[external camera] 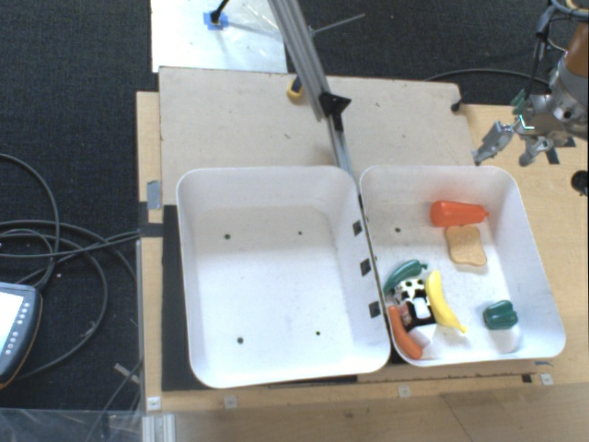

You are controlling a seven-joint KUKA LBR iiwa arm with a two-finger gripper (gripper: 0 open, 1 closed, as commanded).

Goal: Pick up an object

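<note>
The right bin (529, 238) holds several toy foods. An orange carrot-like piece (457, 213) lies near its far side, with a tan bread slice (467, 246) just below it. Nearer the front are a yellow banana (444, 302), a green pepper (500, 315), a green item (405, 272), a black-and-white object (419, 308) and a red-orange piece (403, 331). My gripper (513, 148) hangs above the bin's far right corner, beyond the rim. It is open, with nothing between its fingers.
The left bin (267, 175) stands beside the right one, sharing a middle wall. A grey metal pole (304, 49) slants down from the top to the bins' far junction. Cables (55, 247) lie on the dark floor at left.
</note>
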